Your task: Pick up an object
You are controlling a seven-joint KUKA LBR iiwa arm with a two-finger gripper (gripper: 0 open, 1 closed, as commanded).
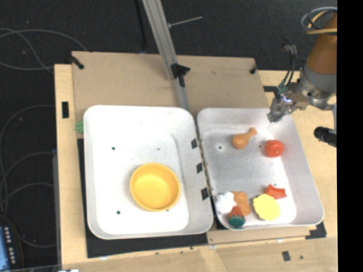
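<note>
Arm enters at upper right of the frame, grey body with orange band; two-finger gripper point(276, 113) hangs over the top right edge of the right white bin point(295, 152). Too small and dim to tell its state; nothing seen in its grasp.

Right bin, centre-right of frame: orange drumstick-shaped toy point(244, 139) lies in the upper middle of the bin floor, tilted, narrow end toward upper right. Round red tomato-like toy point(274, 148) just to its right, apart from it, below the gripper. Along the bin's lower edge a cluster: small white lumpy piece point(225, 200) at lower left, an orange piece point(242, 202) touching it, a dark green piece point(236, 221) below those, a flat yellow rounded piece point(266, 208) to the right, and a small red-orange piece point(276, 192) just above the yellow one.

Left white bin point(113, 135), centre-left of frame: one yellow plastic bowl point(154, 186), upright, in the lower middle.

A grey metal post point(161, 33) slants from top centre down to between the bins.
</note>
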